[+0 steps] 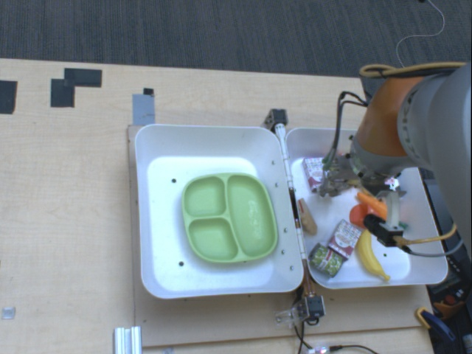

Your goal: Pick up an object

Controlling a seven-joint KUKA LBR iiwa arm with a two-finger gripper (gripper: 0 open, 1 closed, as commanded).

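Camera view: pincer [333, 185] just beside pink carton [314, 170], perhaps touching.

A robotics lab or test cell is indicated. Two shallow white bins [147, 198] are fixed side by side on a pale wooden counter [66, 220], with small metal brackets [144, 108] mounted at their edges. Black tape marks [74, 85] are stuck to the counter. Loose cables [420, 32] are run over grey carpet [206, 21]. A grey industrial arm [424, 116] with an orange band is reached in from the right.
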